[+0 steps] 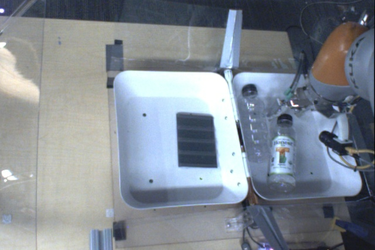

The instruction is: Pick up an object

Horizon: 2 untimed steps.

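Two white bins on the bench, bottles in the right one

The left bin (135, 126) carries a dark ridged block (196, 139) near its centre; in the right bin (345, 181), a clear bottle (253, 123) lies along the left wall, a labelled bottle (282, 154) just beside it; the gripper (295, 101) hangs near the far edge, its state I cannot tell

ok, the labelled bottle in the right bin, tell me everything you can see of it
The labelled bottle is clear plastic by its look, with a dark cap and a white label bearing an orange and green picture. It lies on its side on the floor of the right bin, cap pointing to the far wall. A second, label-free clear bottle lies just to its left.
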Available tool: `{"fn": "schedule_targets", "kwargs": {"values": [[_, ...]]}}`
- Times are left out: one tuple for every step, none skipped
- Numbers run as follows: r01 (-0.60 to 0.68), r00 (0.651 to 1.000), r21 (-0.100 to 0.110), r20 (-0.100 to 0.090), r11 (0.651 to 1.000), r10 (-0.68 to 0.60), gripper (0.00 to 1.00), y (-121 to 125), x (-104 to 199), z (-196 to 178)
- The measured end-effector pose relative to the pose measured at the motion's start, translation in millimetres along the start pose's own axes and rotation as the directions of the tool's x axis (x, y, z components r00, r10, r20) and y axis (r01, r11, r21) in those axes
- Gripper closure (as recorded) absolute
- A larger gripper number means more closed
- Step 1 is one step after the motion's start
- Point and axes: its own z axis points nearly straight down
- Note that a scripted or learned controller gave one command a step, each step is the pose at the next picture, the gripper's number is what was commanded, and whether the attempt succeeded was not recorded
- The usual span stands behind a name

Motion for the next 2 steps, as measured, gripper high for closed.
{"fn": "schedule_targets", "kwargs": {"values": [[0.002,1.000,-0.008,0.000,1.000,-0.002,1.00,3,1,-13],[0.065,0.998,0.000,-0.002,0.998,-0.065,1.00,67,89,-128]]}}
